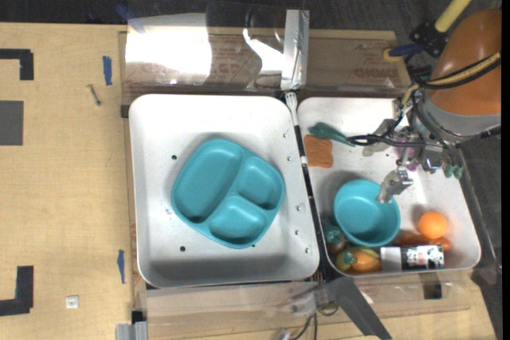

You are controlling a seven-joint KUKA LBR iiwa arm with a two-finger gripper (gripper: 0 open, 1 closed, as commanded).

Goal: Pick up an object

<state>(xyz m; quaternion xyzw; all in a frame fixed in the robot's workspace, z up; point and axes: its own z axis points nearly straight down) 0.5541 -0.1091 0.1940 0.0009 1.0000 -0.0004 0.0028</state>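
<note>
Hand over teal bowl rim, bowl upright, mouth up

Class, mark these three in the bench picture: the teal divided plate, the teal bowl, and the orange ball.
teal divided plate (227,191), camera view, on the ridge between its compartments.
teal bowl (362,212), camera view, on its inner floor.
orange ball (433,225), camera view, on its top.

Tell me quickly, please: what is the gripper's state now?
Gripper: cannot be told; it hangs over the rim of the blue bowl in the right bin.
</note>
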